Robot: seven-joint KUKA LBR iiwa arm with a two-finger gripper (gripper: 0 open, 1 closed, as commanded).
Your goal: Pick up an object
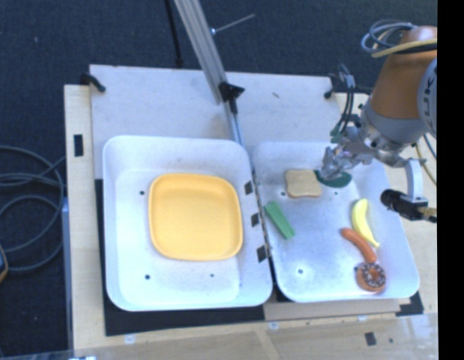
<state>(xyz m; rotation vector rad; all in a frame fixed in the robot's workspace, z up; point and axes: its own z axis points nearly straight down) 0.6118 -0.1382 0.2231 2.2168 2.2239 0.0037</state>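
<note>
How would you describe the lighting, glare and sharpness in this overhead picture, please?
In the camera view, strong light washes out the white bins, hiding their surface detail; the yellow plate carries a soft sheen; the dark floor stays dim. The tool and the small items look slightly soft, the tool's tip blurred against the tan bread slice.

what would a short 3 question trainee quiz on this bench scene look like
1. True or false: the yellow plate lies in the left bin.
2. Which item is nearest the tool: A the banana, B the bread slice, C the donut?
3. Fill in: the green block lies near the right bin's ____ edge.

Key: 1 true. 2 B. 3 left.
</note>
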